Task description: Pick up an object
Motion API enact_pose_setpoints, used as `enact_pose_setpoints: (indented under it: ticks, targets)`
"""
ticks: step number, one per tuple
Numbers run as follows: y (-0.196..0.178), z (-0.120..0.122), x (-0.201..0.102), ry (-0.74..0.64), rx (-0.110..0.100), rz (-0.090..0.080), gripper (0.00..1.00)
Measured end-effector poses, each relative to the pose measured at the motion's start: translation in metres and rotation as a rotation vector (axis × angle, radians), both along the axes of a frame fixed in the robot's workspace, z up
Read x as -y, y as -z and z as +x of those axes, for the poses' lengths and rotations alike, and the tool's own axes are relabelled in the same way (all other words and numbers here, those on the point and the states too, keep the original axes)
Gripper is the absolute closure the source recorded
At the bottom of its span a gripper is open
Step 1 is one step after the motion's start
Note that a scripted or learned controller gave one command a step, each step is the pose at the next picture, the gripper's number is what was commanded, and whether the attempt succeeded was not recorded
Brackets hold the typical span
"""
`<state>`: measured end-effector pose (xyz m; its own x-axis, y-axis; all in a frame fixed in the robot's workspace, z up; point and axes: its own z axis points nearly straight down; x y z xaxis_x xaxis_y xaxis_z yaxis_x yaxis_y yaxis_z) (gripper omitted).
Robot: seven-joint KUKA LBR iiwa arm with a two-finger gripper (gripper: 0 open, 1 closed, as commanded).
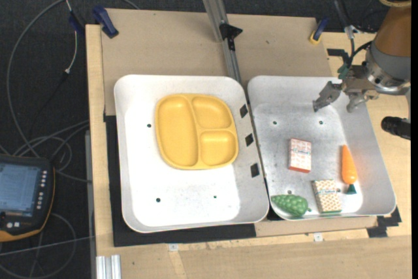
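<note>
Slippage is looking like the main risk: the small orange carrot-shaped toy (pixel 349 165) is lying near the right wall of the shallow white right-hand bin (pixel 281 95), and its smooth tapered body may be squirting out of a pinch there. The two-finger grey metal gripper (pixel 341 98) is hanging spread open and empty above the bin's upper part. The flat red-and-white printed card box (pixel 300 155), the patterned green-edged packet (pixel 327 196) and the bumpy green plastic toy (pixel 290 205) are crowding close by. The glossy yellow three-compartment tray (pixel 195 130) is sitting in the left bin (pixel 134 173).
</note>
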<state>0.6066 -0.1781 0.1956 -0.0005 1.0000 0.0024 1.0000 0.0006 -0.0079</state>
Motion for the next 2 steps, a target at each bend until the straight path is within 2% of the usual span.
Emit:
enact_pose_setpoints:
  ticks: [2]
  targets:
    - [0.097,0.003,-0.003,0.000,0.000,0.000,0.00]
